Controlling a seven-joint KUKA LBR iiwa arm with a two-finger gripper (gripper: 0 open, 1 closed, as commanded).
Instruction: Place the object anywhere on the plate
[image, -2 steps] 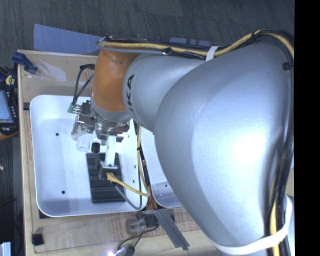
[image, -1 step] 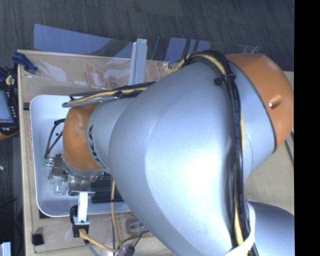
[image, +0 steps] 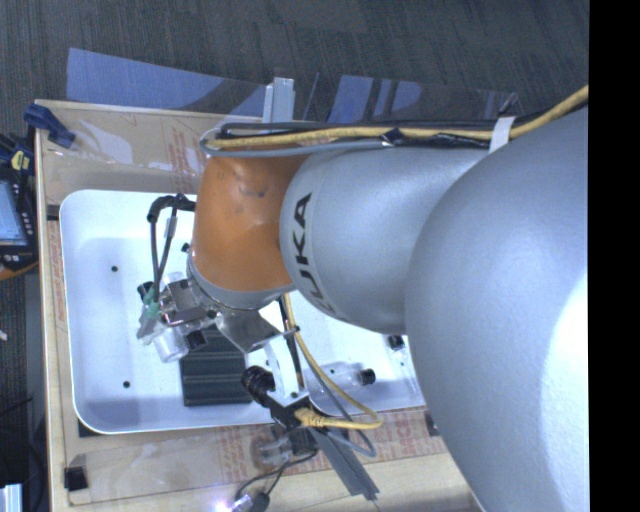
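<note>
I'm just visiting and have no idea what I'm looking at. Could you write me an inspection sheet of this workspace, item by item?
Surface: white bin on a wooden bench; its bare floor has a few small dark dots.
Job's things: nothing seen; the arm covers much of the bench.
Clutter: small clear item with a black end near the bin's lower rim, too small to name.
Grippers: gripper over the bin's left half.
Cables: yellow cable runs along the arm and loops below the wrist; black cable by the wrist.
Surroundings: blue sheets beyond the bench, screened device at the left edge, dark carpet.
</note>
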